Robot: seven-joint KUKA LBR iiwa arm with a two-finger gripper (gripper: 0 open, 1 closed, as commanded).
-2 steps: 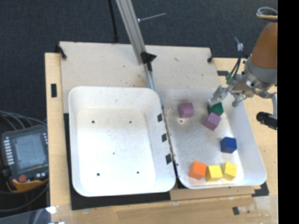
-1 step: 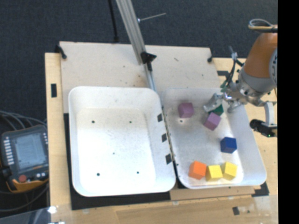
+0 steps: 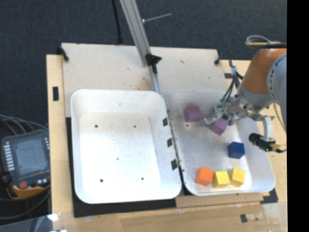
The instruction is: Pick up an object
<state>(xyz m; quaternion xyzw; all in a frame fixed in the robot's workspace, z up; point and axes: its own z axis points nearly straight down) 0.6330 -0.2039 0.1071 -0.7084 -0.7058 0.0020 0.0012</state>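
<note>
closing on a purple block [image 3: 219,126] in the right bin [image 3: 263,178], the gripper [image 3: 223,116] looks clamped around it. next comes a clean lift, by the look of it.

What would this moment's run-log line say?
arm: over right bin | gripper: at purple block, grasp unconfirmed | other blocks: purple, blue, orange

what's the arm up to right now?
The KUKA arm has reached into the right bin from the right, and its gripper is down at a purple block near the bin's back. A second purple block lies just to the left. It's hard to tell whether the block is between the fingers, so no confirmed grasp. A blue block sits mid-bin; an orange block and two yellow blocks line the front edge.
</note>
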